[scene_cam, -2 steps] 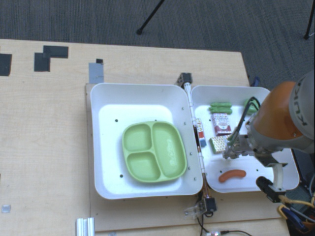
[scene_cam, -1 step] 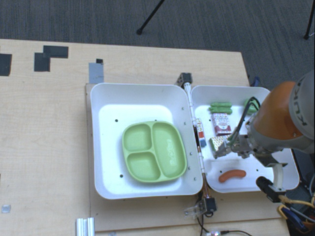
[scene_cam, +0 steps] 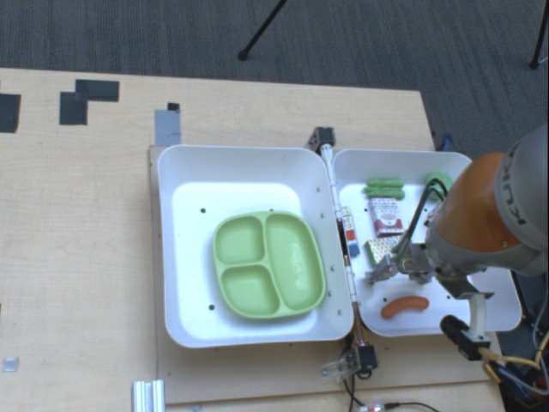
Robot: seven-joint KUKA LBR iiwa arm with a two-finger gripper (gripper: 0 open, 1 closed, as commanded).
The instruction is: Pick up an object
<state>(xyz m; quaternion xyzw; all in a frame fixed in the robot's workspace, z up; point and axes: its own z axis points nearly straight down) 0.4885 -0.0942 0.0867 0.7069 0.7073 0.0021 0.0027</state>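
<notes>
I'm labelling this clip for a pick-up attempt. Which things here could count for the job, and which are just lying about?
Part of the job:
- claw, low in the right bin
- sausage, just below the claw
- red packet
- green bar

Lying about:
- green divided plate in the left bin
- dark patches on the bench top

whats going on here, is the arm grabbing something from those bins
A grey and orange robot arm reaches from the right over the right bin, its claw low among the small items there. A toy sausage lies just beside the claw, with a red packet and a green item further back. Nothing is visibly held yet. The left bin holds a green divided plate, untouched.
</notes>
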